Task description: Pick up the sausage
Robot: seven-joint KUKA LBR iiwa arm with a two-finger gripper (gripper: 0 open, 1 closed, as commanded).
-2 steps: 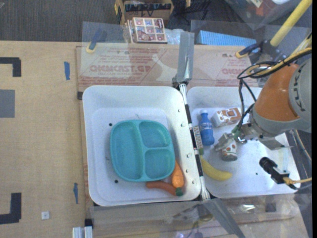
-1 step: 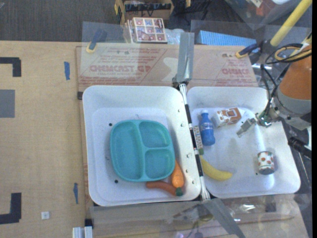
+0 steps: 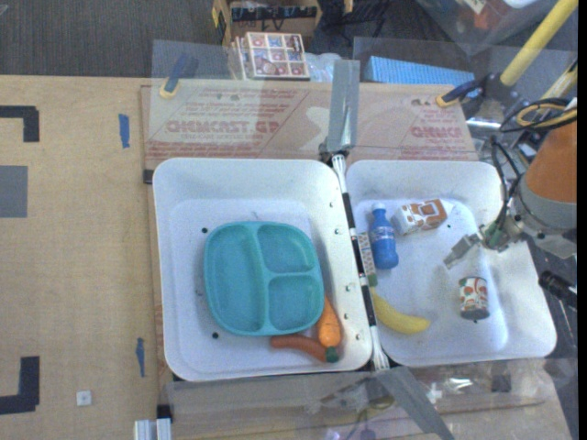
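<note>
Two bins apart from its target, the open, empty gripper (image 3: 463, 250) hangs over the right bin (image 3: 523, 337), so the reach remains: cross to the sausage (image 3: 295, 345) beside the teal tray (image 3: 264, 278).

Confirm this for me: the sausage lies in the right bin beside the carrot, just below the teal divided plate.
Not quite: the bin is wrong. The camera view shows the sausage in the left bin, beside the carrot, just below the teal divided plate. The right bin holds the blue bottle, the banana and two small cartons instead.
</note>
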